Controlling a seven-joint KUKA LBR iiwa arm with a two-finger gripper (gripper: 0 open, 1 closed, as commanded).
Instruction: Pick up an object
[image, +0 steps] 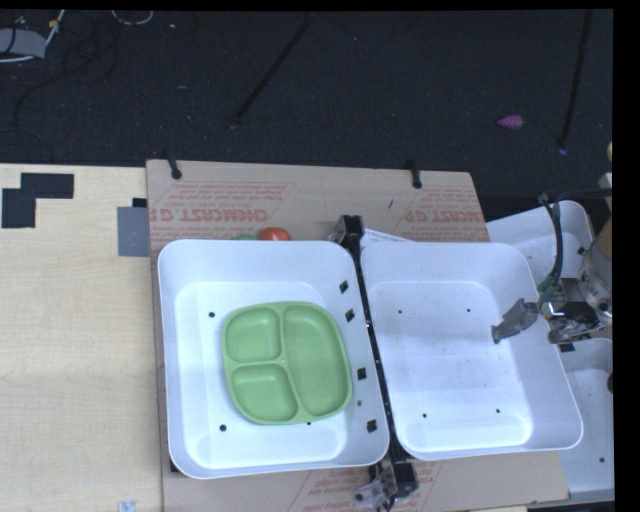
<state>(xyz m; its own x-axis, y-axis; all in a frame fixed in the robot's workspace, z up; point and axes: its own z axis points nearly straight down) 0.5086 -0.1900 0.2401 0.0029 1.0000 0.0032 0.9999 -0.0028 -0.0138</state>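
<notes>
Gripper (520, 322) at R bin (440, 440) edge (green tray (286, 361) in L).

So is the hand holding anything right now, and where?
Nothing visible in the hand, which hovers over the right white bin; the green divided plate lies untouched.

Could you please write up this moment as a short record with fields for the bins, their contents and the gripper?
left bin: holds a green divided plate, lying flat
plate compartments: three
right bin: white, beside the left bin, joined by a black strip
gripper: over the right bin's right side, nothing seen between its fingers
behind left bin: small orange-red object on the cardboard
</notes>
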